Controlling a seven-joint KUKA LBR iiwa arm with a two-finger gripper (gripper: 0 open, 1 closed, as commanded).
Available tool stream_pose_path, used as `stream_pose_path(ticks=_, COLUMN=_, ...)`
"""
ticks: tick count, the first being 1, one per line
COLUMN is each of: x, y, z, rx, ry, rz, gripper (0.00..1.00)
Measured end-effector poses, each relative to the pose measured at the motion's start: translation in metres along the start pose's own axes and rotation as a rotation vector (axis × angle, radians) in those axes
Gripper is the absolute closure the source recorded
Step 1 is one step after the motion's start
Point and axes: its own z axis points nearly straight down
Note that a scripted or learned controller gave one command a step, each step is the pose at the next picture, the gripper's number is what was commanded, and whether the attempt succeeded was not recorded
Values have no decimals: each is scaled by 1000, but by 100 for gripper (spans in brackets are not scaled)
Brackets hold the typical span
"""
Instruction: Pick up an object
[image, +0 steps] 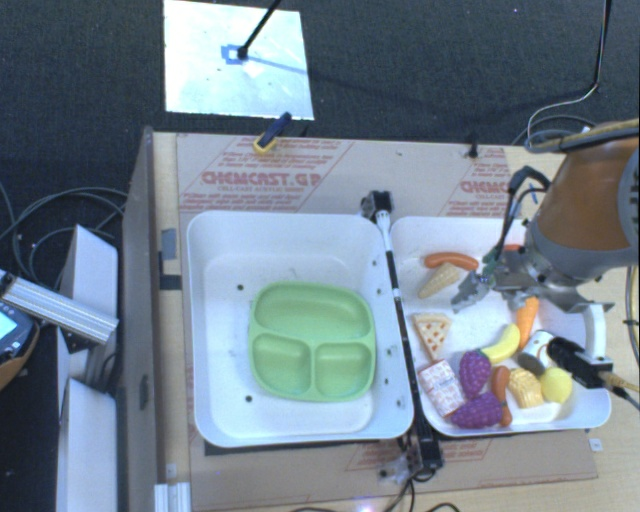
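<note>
Two shallow white plastic bins sit side by side on the bench (300, 165), whose top is a brown board printed with red lettering. The left bin (215, 300) is glossy, with rounded corners, and holds a pale green plate (313, 340) moulded into three compartments, matte and smooth. The right bin (600, 405) holds a scatter of toy foods. A sausage (450, 261), orange-red and rounded at both ends, lies near the far wall, with a cream-coloured cone-shaped piece (437, 284) just beside it. A triangular pizza slice (432, 333) with a speckled top lies near the divider. Toward the near wall lie a white and pink block (439, 385), two knobbly purple grape bunches (474, 372), a curved yellow banana (503, 343), an orange carrot (526, 317), a yellow corn piece (525, 386) and a round yellow lemon (556, 385).

The arm (595, 205), grey with a broad orange band, enters from the right. Its pincer (472, 290) hangs low over the right bin, metal fingers pointing toward the divider; whether they stand wide or narrow cannot be told from here, and nothing shows between them. The cone-shaped piece and the sausage lie just left of the fingertips; the carrot and banana lie nearer the viewer, beneath the wrist.
</note>
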Motion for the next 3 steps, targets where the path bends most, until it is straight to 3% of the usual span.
stream_pose_path(ticks=1, x=-17, y=-40, z=102, rx=-15, ry=-5, rz=2, gripper=0)
stream_pose_path(ticks=2, x=-18, y=60, z=89, rx=-3, ry=-1, rz=0, gripper=0)
stream_pose_path(ticks=3, x=9, y=104, z=105, rx=-1, ry=1, rz=-2, gripper=0)
